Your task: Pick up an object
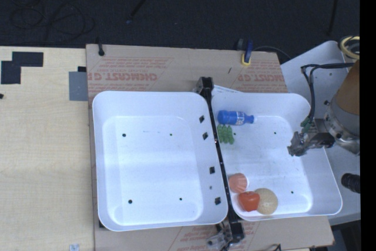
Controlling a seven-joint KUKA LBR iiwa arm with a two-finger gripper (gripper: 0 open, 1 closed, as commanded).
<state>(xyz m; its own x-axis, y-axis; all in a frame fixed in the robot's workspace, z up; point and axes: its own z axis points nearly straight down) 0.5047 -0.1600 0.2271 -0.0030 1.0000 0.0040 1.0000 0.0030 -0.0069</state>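
We take the right bin [276,109] as our landmark. All the things to pick lie inside it, crowded toward its left wall. A blue bottle [234,118] lies on its side near the bin's far left corner, with a small green piece [226,136] just beside it on the near side. At the near left corner three round things sit bunched: an orange ball [237,182], a red ball [249,201] touching it, and a pale ball [267,201] touching the red one. We judge they have rolled or been dropped against the wall and rim, which is why they cluster there.

The end effector [301,146] hovers at the bin's right side, above its bare floor, well apart from every object. We cannot tell how its fingers stand; they are too small and dark. Nothing shows between them, so we judge no object is held and the pick is not yet begun.

For room: the middle and right of the bin floor are bare, so the arm has free travel leftward. The tight spots are the left wall and the near rim, where the balls leave little clearance for a finger. The bottle, with bare floor on its right, looks the easier target. The left bin [106,126] sits just beside, sharing the dividing edge.
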